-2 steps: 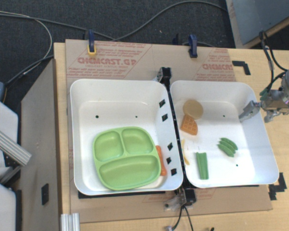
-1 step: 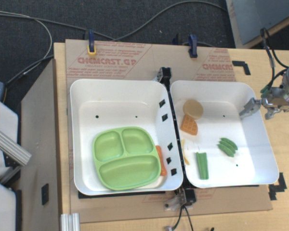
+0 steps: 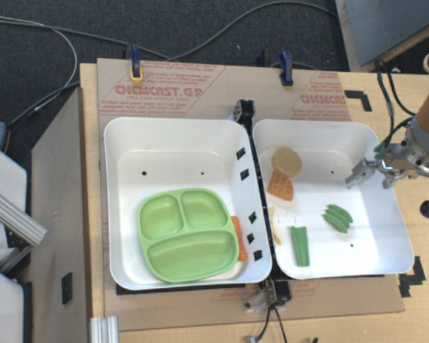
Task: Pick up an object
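Observation:
In the right bin (image 3: 386, 263) lie a tan round piece (image 3: 287, 161), an orange waffle piece (image 3: 280, 186), a green pea pod (image 3: 337, 217) and a green stick (image 3: 299, 245). My gripper (image 3: 372, 176) hangs over the bin's right wall, up and to the right of the pea pod. Its two fingers (image 3: 356, 176) are spread, with nothing between them. The arm comes in from the right edge of the view.
The left bin (image 3: 121, 163) holds a green divided plate (image 3: 191, 234) with an orange stick (image 3: 239, 239) along its right side. A black clip strip (image 3: 252, 184) runs between the bins. Cables cross the floor behind the bench.

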`<state>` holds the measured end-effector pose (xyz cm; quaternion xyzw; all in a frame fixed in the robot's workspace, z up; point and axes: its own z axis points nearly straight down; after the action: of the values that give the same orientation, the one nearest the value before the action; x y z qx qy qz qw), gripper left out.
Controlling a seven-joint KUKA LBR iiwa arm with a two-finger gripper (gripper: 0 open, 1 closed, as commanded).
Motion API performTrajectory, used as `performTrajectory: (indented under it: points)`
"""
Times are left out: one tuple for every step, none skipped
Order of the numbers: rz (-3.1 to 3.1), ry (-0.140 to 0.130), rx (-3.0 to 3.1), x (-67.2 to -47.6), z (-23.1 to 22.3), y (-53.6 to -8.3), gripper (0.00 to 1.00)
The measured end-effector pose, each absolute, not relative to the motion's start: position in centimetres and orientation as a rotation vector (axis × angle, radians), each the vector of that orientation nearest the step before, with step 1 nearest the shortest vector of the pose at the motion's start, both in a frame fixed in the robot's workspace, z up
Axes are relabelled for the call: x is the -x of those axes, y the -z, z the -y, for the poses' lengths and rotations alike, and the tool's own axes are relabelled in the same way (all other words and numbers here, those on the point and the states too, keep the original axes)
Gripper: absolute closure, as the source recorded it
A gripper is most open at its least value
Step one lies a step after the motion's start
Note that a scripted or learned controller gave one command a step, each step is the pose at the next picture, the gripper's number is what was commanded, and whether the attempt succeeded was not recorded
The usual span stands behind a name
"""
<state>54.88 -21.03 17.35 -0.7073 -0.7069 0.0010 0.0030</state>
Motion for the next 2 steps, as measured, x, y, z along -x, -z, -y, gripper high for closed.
performTrajectory:
  points:
    - [2.219,-0.003,2.216,-55.8,21.0,-12.4,0.00]
    - [2.217,-0.003,2.217,-55.7,20.9,-8.2,0.00]
